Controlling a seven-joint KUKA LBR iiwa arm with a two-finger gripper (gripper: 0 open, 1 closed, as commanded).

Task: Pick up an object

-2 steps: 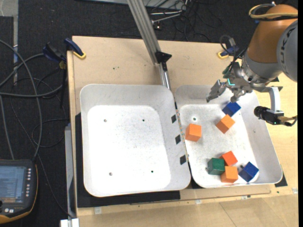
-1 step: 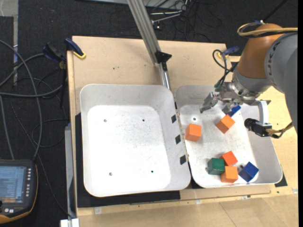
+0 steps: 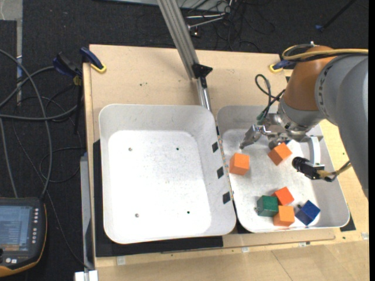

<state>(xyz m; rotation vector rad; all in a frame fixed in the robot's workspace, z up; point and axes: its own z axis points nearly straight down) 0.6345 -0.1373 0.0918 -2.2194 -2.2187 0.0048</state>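
Note the gripper [image 3: 265, 138]: fingers spread wide, holding nothing. The orange block [image 3: 280, 153] beside it sits tilted, corner toward the arm.

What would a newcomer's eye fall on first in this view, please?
Most likely the big grey arm with its orange band reaching in from the right, its claw low over the right bin. Next come the bright blocks there: an orange cube near the bin's left wall, another orange block beside the claw, and a cluster with a green block and a blue block at the front.
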